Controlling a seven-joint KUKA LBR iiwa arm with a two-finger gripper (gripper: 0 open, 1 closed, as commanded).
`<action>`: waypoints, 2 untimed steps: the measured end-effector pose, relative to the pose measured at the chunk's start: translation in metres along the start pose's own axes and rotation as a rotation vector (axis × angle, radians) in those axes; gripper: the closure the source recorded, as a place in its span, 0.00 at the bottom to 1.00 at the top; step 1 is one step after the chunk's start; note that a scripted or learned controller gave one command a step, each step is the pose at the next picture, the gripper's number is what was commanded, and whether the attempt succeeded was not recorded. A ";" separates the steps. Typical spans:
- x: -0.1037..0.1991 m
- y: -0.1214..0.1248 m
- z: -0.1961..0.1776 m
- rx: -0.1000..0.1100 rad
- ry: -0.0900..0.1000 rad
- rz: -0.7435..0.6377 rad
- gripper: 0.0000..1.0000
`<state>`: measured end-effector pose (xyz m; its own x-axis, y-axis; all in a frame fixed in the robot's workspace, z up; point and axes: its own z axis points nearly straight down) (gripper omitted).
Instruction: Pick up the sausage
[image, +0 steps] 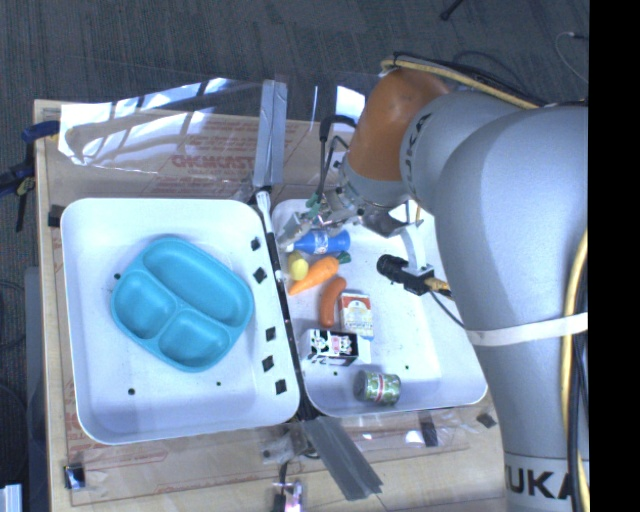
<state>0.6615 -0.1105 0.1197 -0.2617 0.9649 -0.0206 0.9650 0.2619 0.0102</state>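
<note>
dark grey carpet floor (150, 50), wooden bench (480, 470), bright overhead light

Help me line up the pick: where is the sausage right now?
The sausage lies in the right bin, near that bin's left wall, just below the carrot and beside the small carton on its right.

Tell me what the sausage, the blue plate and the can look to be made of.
Sausage: likely toy plastic, smooth even orange-red with a faint sheen. Blue plate: probably moulded plastic, one flat colour, rounded compartments, soft glare. Can: apparently metal, with a shiny rim and greenish label.
</note>
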 end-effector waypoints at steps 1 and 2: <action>-0.006 0.001 0.011 -0.011 -0.004 -0.046 0.00; -0.002 0.004 0.005 -0.015 0.004 -0.050 1.00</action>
<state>0.6657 -0.1114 0.1146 -0.3095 0.9507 -0.0169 0.9505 0.3098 0.0242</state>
